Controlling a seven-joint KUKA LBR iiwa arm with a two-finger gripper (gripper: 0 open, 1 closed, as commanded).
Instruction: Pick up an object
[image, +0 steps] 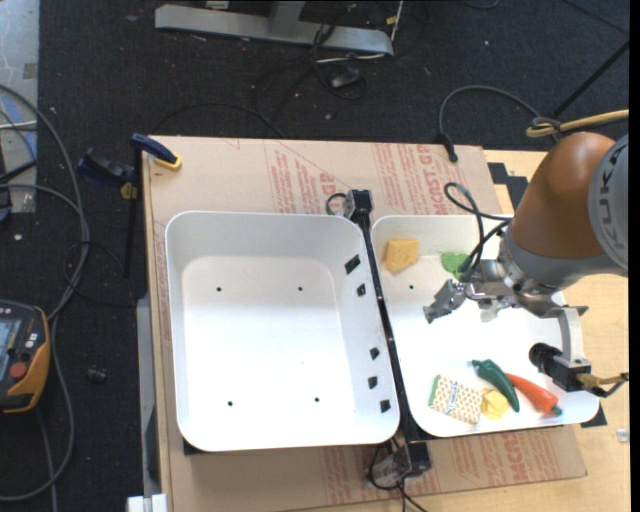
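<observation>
The right bin (420, 340) holds several small things. A yellow wedge (402, 253) lies near its far-left corner, and beside it a green piece (455, 263) is partly covered by the arm. Near the front edge lie a patterned packet (455, 398), a small yellow lump (494, 404), a dark green pepper (497, 382) and an orange carrot (533, 393). My gripper (455, 298) hangs over the middle of this bin, just in front of the green piece and well behind the front group. Nothing shows in its grasp.
The left bin (185, 300) stands beside the right one, with a black divider (378, 320) between them. Both rest on a cardboard sheet (300, 170). Cables and a blue-and-yellow clamp (155, 150) lie beyond the bench's far-left corner.
</observation>
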